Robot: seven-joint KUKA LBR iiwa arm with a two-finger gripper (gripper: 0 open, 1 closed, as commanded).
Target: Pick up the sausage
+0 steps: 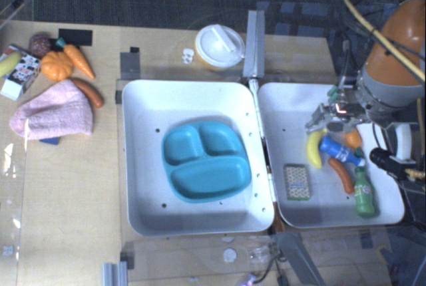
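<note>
Camera view has the gripper [331, 116] poised over the right bin [286, 205] with fingers splayed and nothing between them, probably lining up on the sausage [341, 175] (lying just below the blue bottle [340, 149], beside the green bottle [363, 193]).

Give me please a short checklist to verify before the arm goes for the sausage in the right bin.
1. Sausage lies in the right bin: ok.
2. Sausage top is uncovered: ok.
3. Free room around it: not ok; the blue bottle and the green bottle lie close beside it.
4. End effector is over the right bin: ok, but above the banana, not over the sausage.
5. End effector carries nothing: cannot tell.
</note>
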